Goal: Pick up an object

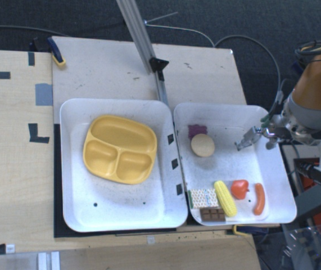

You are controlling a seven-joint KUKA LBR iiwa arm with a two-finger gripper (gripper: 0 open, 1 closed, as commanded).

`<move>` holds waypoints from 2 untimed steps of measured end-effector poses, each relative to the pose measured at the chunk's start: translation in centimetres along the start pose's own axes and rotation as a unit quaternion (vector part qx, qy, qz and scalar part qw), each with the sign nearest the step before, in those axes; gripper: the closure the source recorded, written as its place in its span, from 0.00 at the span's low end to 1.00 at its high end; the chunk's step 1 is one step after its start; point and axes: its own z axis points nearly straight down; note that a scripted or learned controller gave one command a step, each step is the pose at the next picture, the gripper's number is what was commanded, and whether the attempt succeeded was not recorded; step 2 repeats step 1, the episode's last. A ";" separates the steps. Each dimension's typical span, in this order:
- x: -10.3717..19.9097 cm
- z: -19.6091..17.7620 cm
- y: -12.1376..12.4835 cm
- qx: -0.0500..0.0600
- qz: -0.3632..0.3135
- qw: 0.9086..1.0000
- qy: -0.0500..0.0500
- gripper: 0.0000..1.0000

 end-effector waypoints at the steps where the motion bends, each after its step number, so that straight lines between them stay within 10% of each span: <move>1: 5.3 11.2 -3.8 0.000 0.001 1.000 0.000 0.00; 2: 5.3 11.2 -3.8 0.000 0.001 1.000 0.000 0.00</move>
